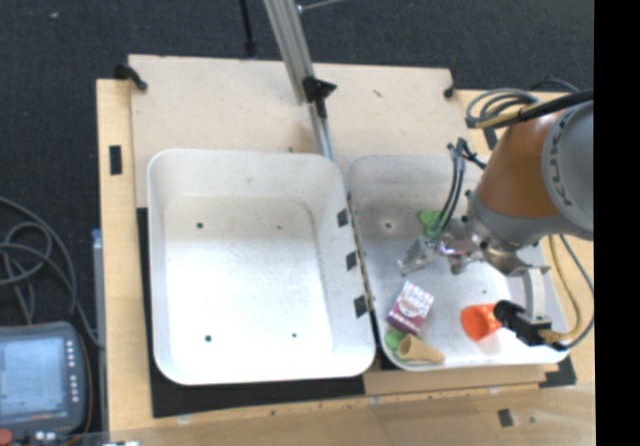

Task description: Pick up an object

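— Bench with 2 shallow white bins (170, 234); where's your target?
— Small maroon-and-white printed box (411, 307), right bin, just near-left of my metal two-finger gripper (428, 252). Whether it's spread, I cannot tell.

You see two white bins: the left bin (255, 264) speckled grey with a few dark dots. In the right bin (385, 199), a maroon-and-white patterned packet (411, 307) lies left of an orange piece (479, 322), above a tan cone (422, 351). A green piece (430, 222) sits above the packet.
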`<move>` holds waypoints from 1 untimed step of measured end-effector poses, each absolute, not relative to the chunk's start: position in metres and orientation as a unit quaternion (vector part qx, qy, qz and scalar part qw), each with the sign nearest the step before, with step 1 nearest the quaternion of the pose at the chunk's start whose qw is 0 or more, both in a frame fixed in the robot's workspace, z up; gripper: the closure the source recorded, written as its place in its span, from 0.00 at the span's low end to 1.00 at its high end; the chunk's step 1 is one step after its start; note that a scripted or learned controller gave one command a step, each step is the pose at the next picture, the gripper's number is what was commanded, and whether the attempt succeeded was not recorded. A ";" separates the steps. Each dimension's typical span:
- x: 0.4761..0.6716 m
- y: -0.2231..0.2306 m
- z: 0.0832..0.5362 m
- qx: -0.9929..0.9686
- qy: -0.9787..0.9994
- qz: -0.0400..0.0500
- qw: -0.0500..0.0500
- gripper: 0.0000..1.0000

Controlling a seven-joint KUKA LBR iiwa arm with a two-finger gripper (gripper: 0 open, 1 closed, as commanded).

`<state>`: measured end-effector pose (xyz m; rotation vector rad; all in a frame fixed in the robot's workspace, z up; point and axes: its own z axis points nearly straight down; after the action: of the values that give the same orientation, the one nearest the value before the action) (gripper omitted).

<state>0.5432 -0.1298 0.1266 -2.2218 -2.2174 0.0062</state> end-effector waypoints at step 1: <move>0.543 -0.131 0.100 -0.708 -0.706 0.001 0.000 0.00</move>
<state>0.5430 -0.1312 0.0995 -2.2246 -2.2187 0.0037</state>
